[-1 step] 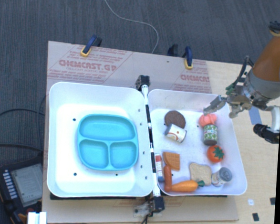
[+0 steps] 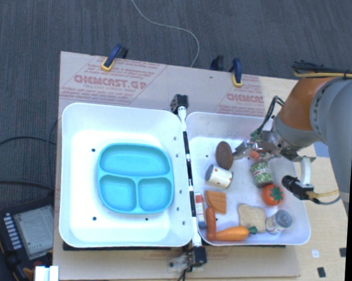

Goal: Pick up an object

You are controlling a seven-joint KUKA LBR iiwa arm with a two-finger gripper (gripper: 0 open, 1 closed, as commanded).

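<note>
At the near edge of the right bin (image 2: 189, 168) a carrot (image 2: 229, 233) is seen lying on its side, with a red sausage-like piece (image 2: 210, 220) touching its left end. Just behind them a slice of bread (image 2: 252, 216) is laid flat, and a small grey can (image 2: 282, 219) is found beside it on the right. A waffle square (image 2: 216, 201) is placed left of the bread. Further back a white cylinder (image 2: 220, 176) lies on its side, and a tomato (image 2: 271, 194) is seen near the right wall. A green packet (image 2: 260, 172) rests just above the tomato, and a brown oval piece (image 2: 224, 152) is set behind the cylinder. The pincer (image 2: 255, 147) is lowered over the far part of this bin, just beside the green packet; how far it is opened cannot be told, and nothing is clearly seen held. In the left bin (image 2: 81, 115) a blue divided plate (image 2: 135, 177) is placed. Both bins are carried by the surface (image 2: 108, 81).
</note>
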